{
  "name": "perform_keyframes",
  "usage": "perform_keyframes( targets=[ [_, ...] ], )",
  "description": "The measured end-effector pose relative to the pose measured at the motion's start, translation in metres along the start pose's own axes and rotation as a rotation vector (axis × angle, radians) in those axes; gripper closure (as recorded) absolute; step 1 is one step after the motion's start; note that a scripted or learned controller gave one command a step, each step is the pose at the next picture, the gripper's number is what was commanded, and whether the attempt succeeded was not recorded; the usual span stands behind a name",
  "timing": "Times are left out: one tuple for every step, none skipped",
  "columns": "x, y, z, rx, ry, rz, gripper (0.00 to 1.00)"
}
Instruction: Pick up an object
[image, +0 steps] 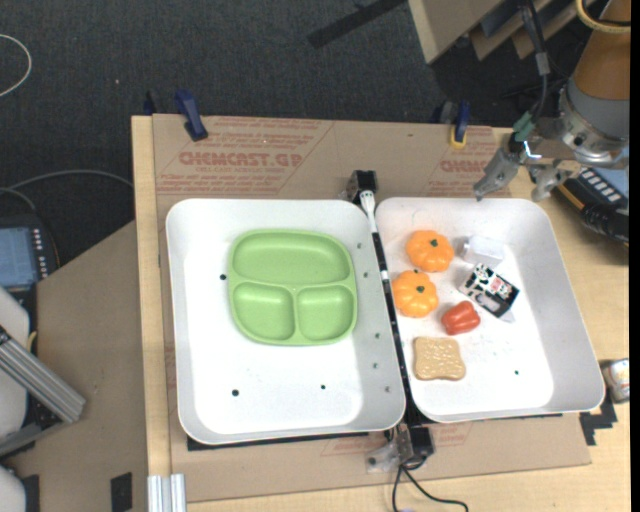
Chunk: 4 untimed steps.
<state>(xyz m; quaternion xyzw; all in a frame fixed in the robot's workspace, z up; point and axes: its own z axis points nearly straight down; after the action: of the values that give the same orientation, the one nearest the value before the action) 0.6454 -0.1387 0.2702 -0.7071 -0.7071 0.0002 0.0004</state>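
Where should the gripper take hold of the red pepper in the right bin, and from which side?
Grip the red pepper across its rounded body, coming straight down from above. It lies low in the right bin, with the black-and-white box close behind it, so the fingers probably fit best at its left and right sides.

in the right bin you have two orange pumpkins (429, 250) (414, 293) close together, a red piece (460, 318), a tan cracker (438, 359) lying flat, and a black-and-white packet (489, 289) tilted.
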Motion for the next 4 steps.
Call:
perform_keyframes(
  targets=[
    [0.068,-0.015,-0.173,-0.023,-0.002,-0.008,0.0],
    [0.064,-0.015,-0.172,-0.007,-0.003,-0.002,1.0],
    [-0.004,-0.049,-0.273,-0.014,-0.006,0.007,1.0],
    [-0.022,-0.11,-0.159,0.012,0.002,0.005,1.0]
  ],
)
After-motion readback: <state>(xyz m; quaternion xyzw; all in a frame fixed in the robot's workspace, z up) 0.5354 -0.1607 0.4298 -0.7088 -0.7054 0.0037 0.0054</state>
